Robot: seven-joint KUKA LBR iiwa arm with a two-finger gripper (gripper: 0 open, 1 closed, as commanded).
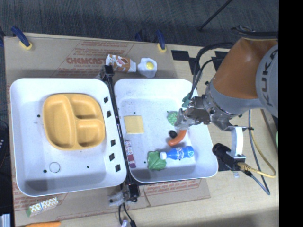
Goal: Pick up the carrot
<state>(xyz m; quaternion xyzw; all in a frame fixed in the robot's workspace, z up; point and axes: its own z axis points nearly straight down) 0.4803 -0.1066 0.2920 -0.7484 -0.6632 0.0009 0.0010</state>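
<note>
The carrot point(178, 137) is a small orange curved piece lying in the right bin point(156, 91), near its right side. My gripper point(182, 126) hangs directly over the carrot's upper end, and its tip meets or nearly meets the carrot there. A small dark spot sits at the carrot's left end. The wrist body hides the spot where tip and carrot meet.
Close around the carrot lie a green item point(171, 117) just above it, a blue bottle point(182, 153) below it and a green leafy piece point(155, 160). A yellow cheese slice point(134, 125) lies further left. The left bin point(23, 141) holds a yellow divided plate point(74, 120).
</note>
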